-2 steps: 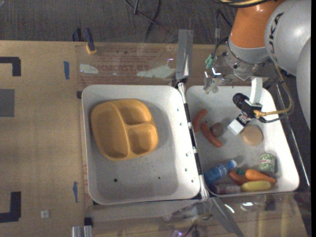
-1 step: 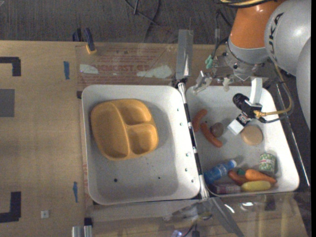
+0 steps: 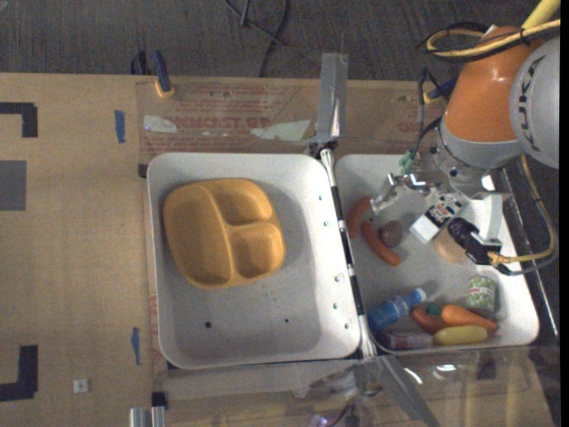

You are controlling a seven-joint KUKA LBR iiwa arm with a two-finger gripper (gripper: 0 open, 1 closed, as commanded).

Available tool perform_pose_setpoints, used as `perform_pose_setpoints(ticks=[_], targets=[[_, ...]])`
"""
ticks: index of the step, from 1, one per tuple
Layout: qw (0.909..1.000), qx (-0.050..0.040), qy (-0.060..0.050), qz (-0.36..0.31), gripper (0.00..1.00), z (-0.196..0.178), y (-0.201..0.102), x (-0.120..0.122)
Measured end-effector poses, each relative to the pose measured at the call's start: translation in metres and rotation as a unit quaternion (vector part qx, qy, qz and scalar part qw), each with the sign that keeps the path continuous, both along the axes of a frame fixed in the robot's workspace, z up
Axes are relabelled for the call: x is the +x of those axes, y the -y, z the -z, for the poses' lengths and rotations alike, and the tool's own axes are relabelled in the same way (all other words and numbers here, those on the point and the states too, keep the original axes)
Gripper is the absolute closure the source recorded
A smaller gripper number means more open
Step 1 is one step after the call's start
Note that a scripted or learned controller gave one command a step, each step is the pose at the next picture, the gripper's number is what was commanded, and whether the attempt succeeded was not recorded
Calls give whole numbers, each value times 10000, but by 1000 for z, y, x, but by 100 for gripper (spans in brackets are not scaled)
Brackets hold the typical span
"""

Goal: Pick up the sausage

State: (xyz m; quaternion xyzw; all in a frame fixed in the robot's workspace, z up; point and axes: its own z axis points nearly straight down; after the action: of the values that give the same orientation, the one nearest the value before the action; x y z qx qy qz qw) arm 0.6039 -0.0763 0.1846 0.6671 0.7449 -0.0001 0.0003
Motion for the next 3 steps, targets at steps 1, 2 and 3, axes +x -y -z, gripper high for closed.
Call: perform_pose_setpoints(ticks=[1,2,3], targets=[[10000,6,0,-61,0,89,39,-39],[10000,0,37,43,0,97,22,-66],[9919,0,23,1270,0,98,34,34]])
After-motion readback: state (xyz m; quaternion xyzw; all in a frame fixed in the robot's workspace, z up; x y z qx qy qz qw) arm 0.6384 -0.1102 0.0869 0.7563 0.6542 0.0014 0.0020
